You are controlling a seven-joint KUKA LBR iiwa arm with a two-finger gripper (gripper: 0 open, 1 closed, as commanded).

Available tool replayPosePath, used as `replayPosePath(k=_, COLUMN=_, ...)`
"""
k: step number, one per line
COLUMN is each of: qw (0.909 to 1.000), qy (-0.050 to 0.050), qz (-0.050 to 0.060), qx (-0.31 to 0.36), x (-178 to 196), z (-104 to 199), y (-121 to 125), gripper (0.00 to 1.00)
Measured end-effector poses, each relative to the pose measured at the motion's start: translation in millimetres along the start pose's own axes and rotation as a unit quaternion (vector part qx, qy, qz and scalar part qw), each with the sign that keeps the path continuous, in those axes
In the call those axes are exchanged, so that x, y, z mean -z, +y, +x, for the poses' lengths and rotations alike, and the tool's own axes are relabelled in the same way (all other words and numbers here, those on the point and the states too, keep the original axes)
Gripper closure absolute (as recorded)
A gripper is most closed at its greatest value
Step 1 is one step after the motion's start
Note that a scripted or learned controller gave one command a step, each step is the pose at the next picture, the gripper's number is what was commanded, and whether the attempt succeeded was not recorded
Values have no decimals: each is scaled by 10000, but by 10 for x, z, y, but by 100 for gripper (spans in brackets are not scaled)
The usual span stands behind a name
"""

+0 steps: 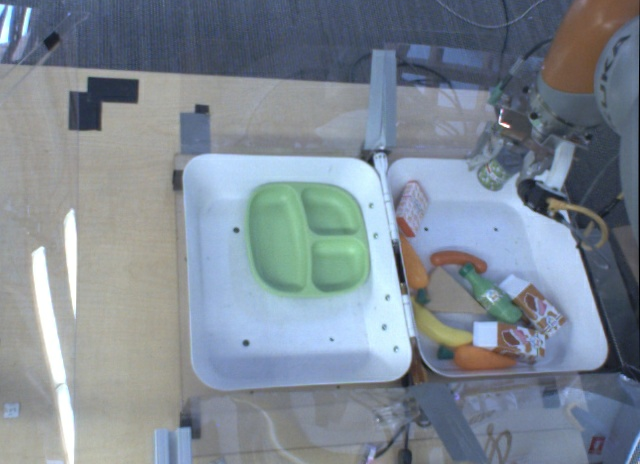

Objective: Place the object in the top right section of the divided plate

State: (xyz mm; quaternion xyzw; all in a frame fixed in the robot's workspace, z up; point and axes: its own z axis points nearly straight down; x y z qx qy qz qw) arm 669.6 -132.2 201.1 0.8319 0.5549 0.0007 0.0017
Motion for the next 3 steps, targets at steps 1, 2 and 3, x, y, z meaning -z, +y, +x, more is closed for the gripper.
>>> replayPosePath(k=1, qw=9988, qy=9, qz=14, qx=499, x=-95, z=613, y=-264, gripper=100)
replayPosePath(k=2, qw=9937, qy=14, qz=11, qx=1125, x=-160, z=910, y=-942, gripper=100)
replayPosePath(k=3, qw=9974, qy=12, qz=22, qx=725, x=-163, z=1309, y=-1622, gripper=100)
